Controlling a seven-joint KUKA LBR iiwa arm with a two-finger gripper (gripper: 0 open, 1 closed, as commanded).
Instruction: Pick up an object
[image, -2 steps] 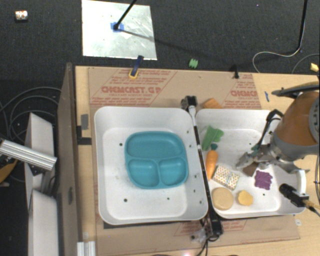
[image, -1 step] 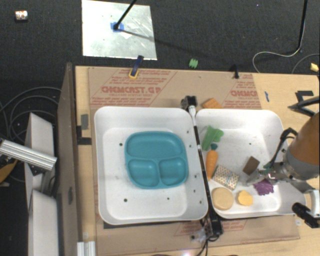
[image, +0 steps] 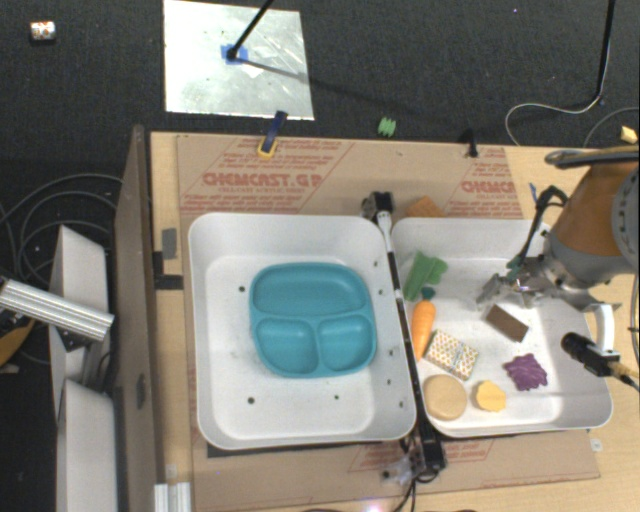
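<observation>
the pincer (image: 512, 285) hangs low in the right bin (image: 590, 410), near the worktop's right edge, fingers spread apart with nothing between them. just below it lies a small brown block (image: 507, 323), flat and rectangular, tilted. nearby rest a purple cluster (image: 525, 371) and an orange carrot (image: 424, 326).

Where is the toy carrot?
The orange toy carrot with green top lies in the right white bin, near its left wall, just below the green toy and above the patterned block.
</observation>
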